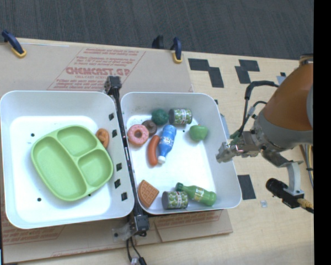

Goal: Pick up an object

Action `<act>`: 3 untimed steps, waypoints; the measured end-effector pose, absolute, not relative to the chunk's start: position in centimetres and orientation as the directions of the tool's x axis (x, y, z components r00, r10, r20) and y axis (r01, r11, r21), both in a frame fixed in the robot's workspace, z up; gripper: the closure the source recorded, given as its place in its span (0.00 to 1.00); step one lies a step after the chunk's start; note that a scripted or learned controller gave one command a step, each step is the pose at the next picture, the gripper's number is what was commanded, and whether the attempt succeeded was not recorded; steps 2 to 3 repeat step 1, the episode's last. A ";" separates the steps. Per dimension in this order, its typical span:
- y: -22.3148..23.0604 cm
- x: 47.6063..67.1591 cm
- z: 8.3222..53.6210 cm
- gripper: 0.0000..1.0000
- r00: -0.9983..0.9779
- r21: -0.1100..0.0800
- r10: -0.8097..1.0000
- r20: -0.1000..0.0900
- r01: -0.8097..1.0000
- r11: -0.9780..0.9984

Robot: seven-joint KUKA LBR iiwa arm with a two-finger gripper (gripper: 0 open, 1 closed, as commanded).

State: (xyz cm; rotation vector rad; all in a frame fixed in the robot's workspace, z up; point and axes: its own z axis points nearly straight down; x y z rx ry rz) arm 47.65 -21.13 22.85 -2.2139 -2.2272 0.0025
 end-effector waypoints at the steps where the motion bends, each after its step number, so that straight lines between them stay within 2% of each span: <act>1: -21.2 47.7 25.4 1.00 -0.005 0.002 1.000 -0.001 1.000 0.005; 3: -21.2 47.7 25.4 1.00 -0.005 0.002 1.000 -0.001 1.000 0.005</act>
